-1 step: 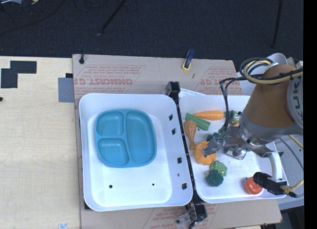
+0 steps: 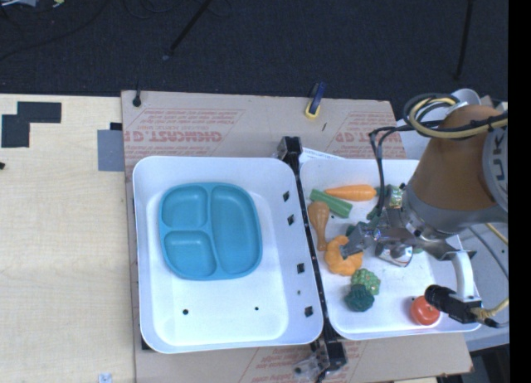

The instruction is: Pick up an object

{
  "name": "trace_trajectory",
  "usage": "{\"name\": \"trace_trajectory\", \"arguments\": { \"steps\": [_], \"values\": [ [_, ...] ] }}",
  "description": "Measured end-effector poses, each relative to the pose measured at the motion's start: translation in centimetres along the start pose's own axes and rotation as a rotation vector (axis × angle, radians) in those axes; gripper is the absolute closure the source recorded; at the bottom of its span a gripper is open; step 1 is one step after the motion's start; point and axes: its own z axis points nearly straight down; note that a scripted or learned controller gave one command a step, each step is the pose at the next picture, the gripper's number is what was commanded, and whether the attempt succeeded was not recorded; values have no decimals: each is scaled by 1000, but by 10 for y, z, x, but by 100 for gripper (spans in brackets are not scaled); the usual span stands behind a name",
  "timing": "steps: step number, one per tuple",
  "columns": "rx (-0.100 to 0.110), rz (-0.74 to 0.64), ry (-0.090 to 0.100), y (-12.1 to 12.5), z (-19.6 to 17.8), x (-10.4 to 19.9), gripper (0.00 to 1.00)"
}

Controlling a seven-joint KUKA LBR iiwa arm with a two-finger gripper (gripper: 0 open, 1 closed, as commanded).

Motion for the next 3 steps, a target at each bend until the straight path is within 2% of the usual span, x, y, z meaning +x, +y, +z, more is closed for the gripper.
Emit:
{"name": "trace_trajectory", "arguments": {
  "steps": [1,2,3],
  "values": [
    [5,0,1,4,64,-5,0],
    [-11,1,-5,6,103,-6,0],
    [-5,8,-2,6,94,-8,100]
  ]
}}
